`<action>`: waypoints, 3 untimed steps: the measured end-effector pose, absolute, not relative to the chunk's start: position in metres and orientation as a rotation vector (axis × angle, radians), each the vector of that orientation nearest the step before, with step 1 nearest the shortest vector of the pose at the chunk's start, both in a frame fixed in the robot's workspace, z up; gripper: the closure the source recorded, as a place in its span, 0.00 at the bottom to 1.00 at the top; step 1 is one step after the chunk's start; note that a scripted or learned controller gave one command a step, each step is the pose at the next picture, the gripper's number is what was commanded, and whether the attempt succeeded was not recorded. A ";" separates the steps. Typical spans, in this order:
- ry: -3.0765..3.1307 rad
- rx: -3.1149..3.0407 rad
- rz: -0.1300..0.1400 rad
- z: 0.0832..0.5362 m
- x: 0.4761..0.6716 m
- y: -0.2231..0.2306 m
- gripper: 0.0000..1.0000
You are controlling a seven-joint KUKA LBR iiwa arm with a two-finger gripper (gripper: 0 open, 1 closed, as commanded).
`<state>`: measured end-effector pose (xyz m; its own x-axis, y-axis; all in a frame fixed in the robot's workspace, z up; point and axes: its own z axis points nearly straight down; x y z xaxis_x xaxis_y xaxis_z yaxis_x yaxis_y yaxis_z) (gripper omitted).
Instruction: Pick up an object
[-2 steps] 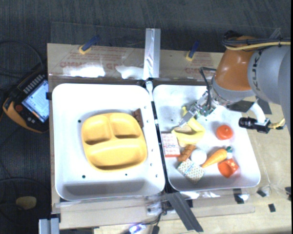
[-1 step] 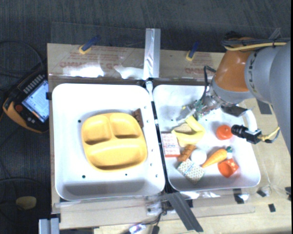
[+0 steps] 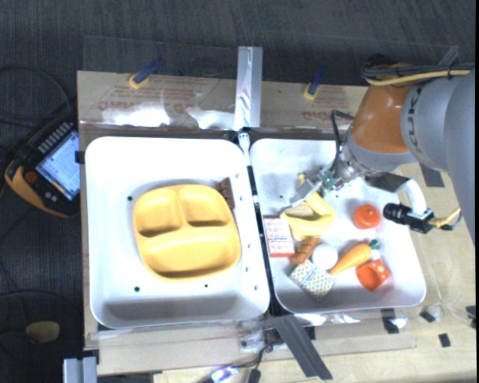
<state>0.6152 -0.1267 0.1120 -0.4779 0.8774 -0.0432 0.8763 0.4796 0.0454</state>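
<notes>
We found the gripper [image 3: 318, 183] low in the right bin [image 3: 399, 294], reaching in from three o'clock under the grey arm [image 3: 443, 126] with its orange band [image 3: 381, 126]. Whether it was wide, narrow or holding anything we could not tell; its tip was small and blurred against the clutter.

Just at its six o'clock lay a yellow banana [image 3: 311, 222] with a pale wedge [image 3: 299, 211] on top, touching or nearly touching the tip. At four o'clock sat a tomato [image 3: 366, 215], apart from the others. Further toward six we saw a white egg [image 3: 324, 256], a brown piece [image 3: 305, 250] beside it, a carrot [image 3: 353, 256], a red pepper [image 3: 373, 274] and a patterned block [image 3: 311, 279], all crowded together. A small red-and-white card [image 3: 277, 237] lay at seven o'clock by the bin's wall.

At nine o'clock, the left bin [image 3: 112, 294] held a yellow tray [image 3: 186, 229], with a dark scrap [image 3: 226, 190] at its upper right corner.

The arm hid the right bin's far corner and was itself cut off.
</notes>
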 end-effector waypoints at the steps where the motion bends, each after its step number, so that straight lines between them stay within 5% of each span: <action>1: 2.753 1.400 0.027 0.112 0.621 -0.143 0.00; 2: 2.767 1.353 0.020 0.112 0.610 -0.146 0.00; 3: 2.558 1.739 0.040 0.111 0.617 -0.139 0.00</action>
<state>0.6170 -0.1393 0.1111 -0.3671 0.9299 -0.0249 0.9286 0.3679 0.0483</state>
